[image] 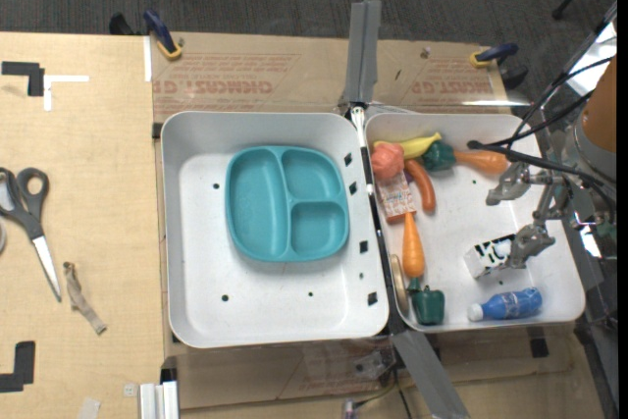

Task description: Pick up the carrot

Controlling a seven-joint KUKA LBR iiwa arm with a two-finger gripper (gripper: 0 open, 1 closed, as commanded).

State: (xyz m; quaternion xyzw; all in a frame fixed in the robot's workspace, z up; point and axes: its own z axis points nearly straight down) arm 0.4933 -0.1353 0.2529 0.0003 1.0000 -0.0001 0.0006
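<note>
inside the right bin (559, 309), the carrot (413, 248) lies (tool (520, 213) released, ungripped).

The hand (520, 213) is bare silver-grey metal: two thin, jointed fingers (507, 184) built of small linked plates, with dull highlights along their edges. Behind them sits a grey metal body, partly blurred. Several thin black cables (549, 103) run in loose lines across it and up toward the top right corner. A rounded orange band (599, 118) shows at the right edge above the wrist, with a patch of pale grey casing just above it
</note>
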